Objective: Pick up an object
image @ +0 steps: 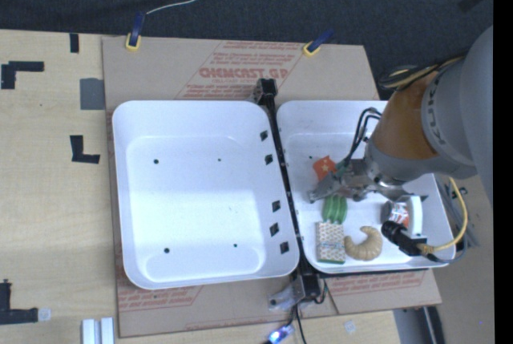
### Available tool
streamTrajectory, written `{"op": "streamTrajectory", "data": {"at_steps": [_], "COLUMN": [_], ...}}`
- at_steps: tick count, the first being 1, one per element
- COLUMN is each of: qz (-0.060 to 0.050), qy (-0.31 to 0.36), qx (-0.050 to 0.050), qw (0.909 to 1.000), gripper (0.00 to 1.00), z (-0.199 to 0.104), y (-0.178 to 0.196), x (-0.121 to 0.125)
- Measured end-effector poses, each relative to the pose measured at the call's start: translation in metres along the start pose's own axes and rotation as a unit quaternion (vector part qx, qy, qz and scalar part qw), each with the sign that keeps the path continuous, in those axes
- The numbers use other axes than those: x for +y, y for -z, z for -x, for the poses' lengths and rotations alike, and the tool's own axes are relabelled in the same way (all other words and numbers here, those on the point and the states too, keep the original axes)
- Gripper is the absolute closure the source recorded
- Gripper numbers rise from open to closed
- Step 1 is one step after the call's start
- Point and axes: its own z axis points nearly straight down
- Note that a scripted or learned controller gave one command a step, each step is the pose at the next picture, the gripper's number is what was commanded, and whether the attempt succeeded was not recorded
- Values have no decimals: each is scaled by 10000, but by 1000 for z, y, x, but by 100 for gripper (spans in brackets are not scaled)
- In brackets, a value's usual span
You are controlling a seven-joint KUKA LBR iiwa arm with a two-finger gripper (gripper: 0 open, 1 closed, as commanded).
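Camera view has the arm [437, 122] reaching in from the right, gripper [341, 186] low in the right bin [300, 122], just above the green piece [335, 209] and beside the orange piece [324, 167]. Jaws: I cannot tell their state from here, the wrist hides them. Nothing looks lifted yet; the green piece, the sponge [329, 242] and the croissant [365, 244] all lie on the bin floor near its front. The left bin [128, 122] waits. By my reading the grasp and the lift are both to come.
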Motion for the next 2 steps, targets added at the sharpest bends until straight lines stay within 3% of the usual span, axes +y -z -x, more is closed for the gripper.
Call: {"op": "streamTrajectory", "data": {"at_steps": [1,2], "qz": [0,70], "qy": [0,51], "qx": [-3,26], "qw": [10000,10000], "gripper": [100,100], "z": [-1,-105], "y": [10,199], "x": [-1,-23]}}
